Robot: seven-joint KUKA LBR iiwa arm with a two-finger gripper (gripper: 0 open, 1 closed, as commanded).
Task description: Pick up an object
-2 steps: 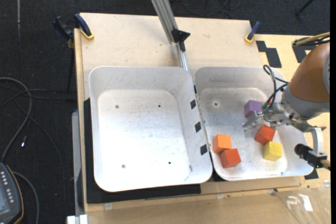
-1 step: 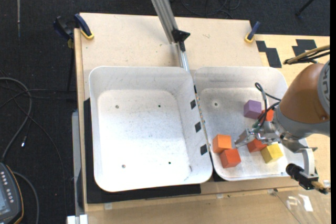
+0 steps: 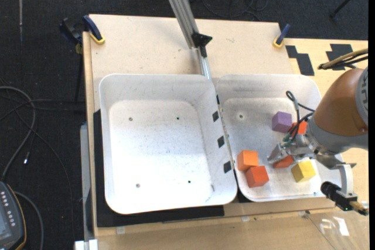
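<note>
Though the claw [image 3: 284, 155] hides a red block [image 3: 283, 163], its grip is unclear.

Grey arm [image 3: 333, 136] with an orange band, black cable, and metal claw [image 3: 285, 153].

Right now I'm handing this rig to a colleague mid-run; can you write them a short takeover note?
Gripper: low in the right bin, over a small red block; grasp unconfirmed.
Things: purple block, orange block, red-orange block and yellow block all lie in the right bin, around the gripper.
Done: the arm is down among the blocks.
Left: secure one block and lift it.
</note>
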